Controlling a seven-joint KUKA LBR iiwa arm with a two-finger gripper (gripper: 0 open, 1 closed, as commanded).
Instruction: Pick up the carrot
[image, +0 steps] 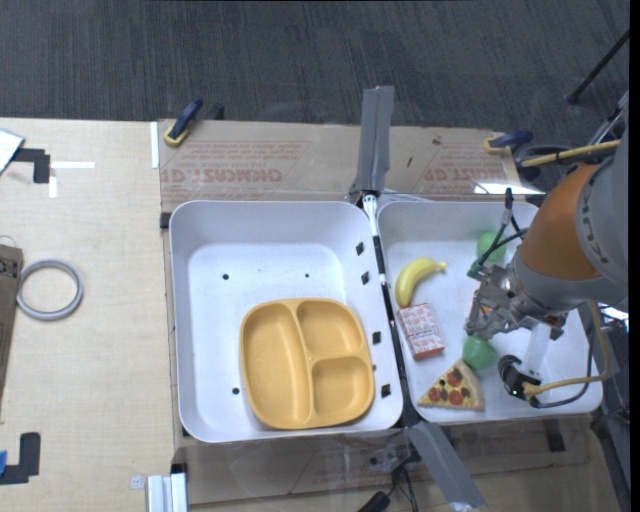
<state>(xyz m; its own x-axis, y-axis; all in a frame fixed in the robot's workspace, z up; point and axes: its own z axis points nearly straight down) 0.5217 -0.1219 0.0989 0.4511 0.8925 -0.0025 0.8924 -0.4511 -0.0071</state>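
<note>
Pizza slice (453, 388) sits near the fingers (487, 325), whose grip state is unreadable.

The desk (90, 200) carries two white bins. The left bin (200, 240) holds a yellow divided plate (305, 362) toward its 5 o'clock side. In the right bin (440, 225) a banana (416, 277) lies at 12 o'clock of a small red-and-white box (421, 331), with a pizza slice (453, 388) at the box's 5 o'clock. The gripper (492, 320) hangs just above a green object (479, 351). A tape roll (46, 289) rests at the desk's 9 o'clock edge.
</note>
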